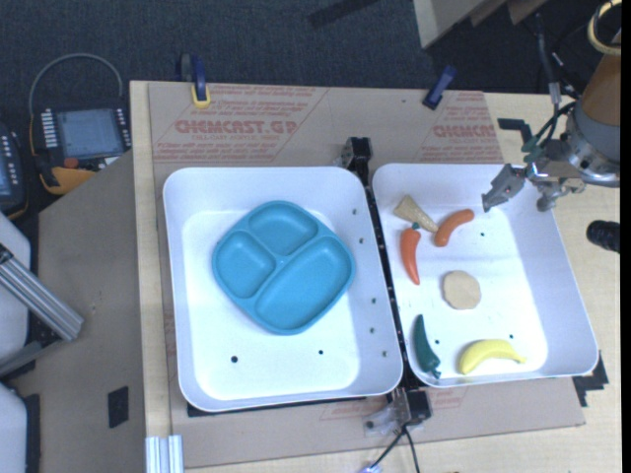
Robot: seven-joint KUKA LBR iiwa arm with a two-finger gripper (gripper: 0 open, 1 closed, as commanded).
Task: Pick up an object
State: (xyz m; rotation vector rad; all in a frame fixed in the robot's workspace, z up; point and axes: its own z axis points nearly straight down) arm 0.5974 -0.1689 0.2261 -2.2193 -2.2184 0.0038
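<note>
So the bench [89, 294] is topped with a brown cardboard sheet [296, 126] with red print on it, and two shallow white bins sit right on that sheet. The left bin [197, 363] takes up the middle of the sheet and the right bin [562, 264] is touching its right side, edges meeting along a dark seam. Up past the left bin's far edge, a yellow clamp [200, 92] and a blue clamp [439, 87] pinch the sheet's far edge
</note>
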